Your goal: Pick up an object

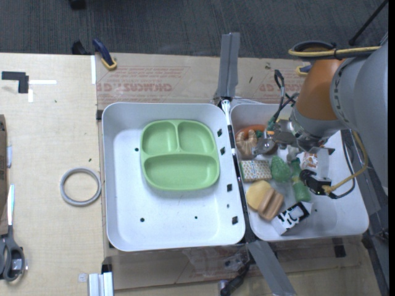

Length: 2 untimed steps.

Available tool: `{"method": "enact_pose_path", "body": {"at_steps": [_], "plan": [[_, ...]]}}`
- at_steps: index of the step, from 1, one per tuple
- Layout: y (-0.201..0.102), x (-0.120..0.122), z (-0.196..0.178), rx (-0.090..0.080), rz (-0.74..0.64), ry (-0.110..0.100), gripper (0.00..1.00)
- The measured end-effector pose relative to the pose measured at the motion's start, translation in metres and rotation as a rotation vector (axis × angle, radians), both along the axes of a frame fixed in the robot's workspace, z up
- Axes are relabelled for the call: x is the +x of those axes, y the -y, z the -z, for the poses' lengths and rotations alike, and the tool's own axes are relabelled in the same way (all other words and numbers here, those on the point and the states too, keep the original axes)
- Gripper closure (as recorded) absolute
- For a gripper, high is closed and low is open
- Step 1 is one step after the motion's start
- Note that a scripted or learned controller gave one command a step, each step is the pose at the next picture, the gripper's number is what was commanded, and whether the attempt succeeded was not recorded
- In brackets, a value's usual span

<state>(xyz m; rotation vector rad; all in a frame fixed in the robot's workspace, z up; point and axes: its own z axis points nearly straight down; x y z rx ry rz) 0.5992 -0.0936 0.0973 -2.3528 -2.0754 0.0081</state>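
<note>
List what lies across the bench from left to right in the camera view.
Scissors → tape ring → left white bin holding the green divided plate → right white bin with its pile of small objects → the arm's orange band.

I see even, soft light from above. The shallow white plastic left bin point(117, 184) looks bright, near overexposed, with faint shadows under the green divided plastic plate point(179, 153). The picture is slightly soft and small details blur.
</note>
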Motion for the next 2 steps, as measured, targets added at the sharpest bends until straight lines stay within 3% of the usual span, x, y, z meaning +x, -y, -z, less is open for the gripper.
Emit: {"method": "enact_pose_path", "body": {"at_steps": [1,2], "plan": [[0.038,-0.105,0.007,0.001,-0.072,0.005,0.00],[0.026,-0.023,-0.022,0.000,-0.116,0.004,0.00]]}}
